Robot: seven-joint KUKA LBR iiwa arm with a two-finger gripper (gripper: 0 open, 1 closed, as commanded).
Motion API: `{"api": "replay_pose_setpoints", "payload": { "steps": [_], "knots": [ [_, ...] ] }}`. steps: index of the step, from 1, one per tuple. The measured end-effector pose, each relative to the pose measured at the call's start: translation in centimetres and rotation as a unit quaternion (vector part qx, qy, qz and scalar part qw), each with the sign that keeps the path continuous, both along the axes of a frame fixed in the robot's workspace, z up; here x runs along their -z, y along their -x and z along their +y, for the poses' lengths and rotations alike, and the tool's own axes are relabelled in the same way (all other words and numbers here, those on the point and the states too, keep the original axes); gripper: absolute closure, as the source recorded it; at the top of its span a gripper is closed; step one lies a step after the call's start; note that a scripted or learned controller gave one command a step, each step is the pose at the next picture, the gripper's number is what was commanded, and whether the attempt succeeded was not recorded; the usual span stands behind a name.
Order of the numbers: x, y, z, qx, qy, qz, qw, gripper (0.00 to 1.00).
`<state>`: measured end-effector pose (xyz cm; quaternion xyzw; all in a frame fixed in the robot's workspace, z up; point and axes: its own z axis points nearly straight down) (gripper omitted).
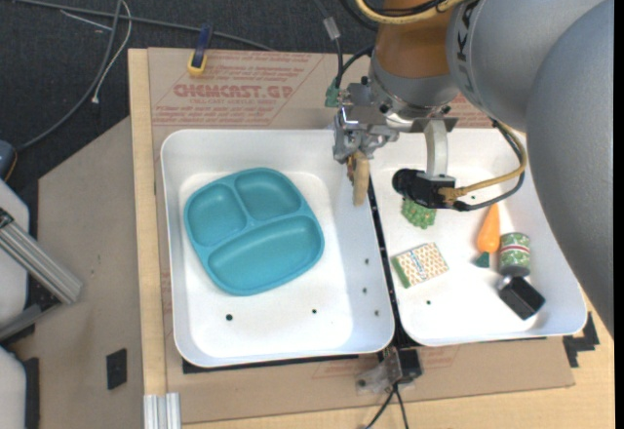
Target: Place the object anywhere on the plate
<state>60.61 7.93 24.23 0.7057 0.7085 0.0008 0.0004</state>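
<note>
Camera view: gripper (358, 162) pinches a thin tan stick (360, 181) above the bins' shared edge — right of the teal plate (255, 230). Risk — shallow pinch, stick slips mid-transfer, lands off-plate.

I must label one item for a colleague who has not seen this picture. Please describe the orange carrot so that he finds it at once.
Look in the right white bin, toward its right side. The carrot lies there, next to a small green-labelled can and above a black block. It is the only orange, tapered thing in that bin.
</note>
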Motion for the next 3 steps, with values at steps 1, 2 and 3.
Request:
{"api": "replay_pose_setpoints", "payload": {
  "steps": [1, 2, 3],
  "knots": [
    [2.38, -1.55, 2.40, 0.001, 0.0002, 0.001, 1.0000, 1.00],
    [2.31, -0.84, 2.26, 0.002, 0.0002, 0.002, 1.0000, 1.00],
    [2.31, -0.85, 2.29, 0.002, 0.0003, 0.002, 1.0000, 0.00]
  ]
}}
